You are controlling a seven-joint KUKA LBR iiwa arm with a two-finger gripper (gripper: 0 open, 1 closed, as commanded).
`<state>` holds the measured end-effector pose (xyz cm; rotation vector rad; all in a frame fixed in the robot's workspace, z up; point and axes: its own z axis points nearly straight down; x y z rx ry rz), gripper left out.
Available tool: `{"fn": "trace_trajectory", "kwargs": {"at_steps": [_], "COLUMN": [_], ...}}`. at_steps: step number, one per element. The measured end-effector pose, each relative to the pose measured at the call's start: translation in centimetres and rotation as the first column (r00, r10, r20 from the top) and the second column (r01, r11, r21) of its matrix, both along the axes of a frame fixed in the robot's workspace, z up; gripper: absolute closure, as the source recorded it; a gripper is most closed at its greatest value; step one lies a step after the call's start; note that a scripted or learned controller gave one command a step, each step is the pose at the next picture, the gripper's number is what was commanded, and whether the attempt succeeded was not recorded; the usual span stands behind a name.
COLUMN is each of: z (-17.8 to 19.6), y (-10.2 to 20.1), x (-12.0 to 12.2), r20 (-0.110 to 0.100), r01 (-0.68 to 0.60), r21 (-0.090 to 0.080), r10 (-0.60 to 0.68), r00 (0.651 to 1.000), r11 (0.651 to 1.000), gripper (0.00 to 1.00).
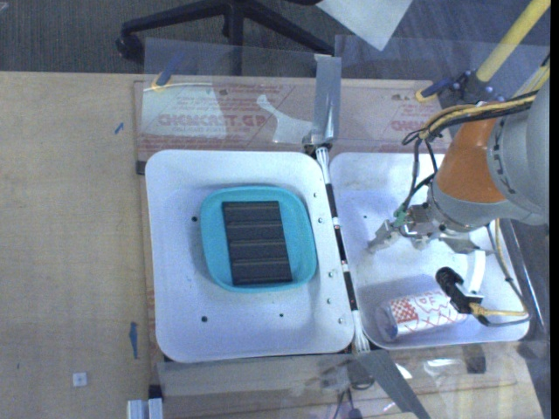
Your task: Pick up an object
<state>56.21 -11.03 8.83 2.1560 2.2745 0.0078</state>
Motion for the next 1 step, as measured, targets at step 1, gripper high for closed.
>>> {"fn": "trace_trajectory", "kwargs": {"at_steps": [1], "z": [4.81], "y": [-7.39], "x": [-6.63], "r20": [-0.010], "r01": [-0.184], "r21": [0.002], "r10": [0.184], "r00": [0.983], "r11": [0.983], "gripper": [0.00]}}
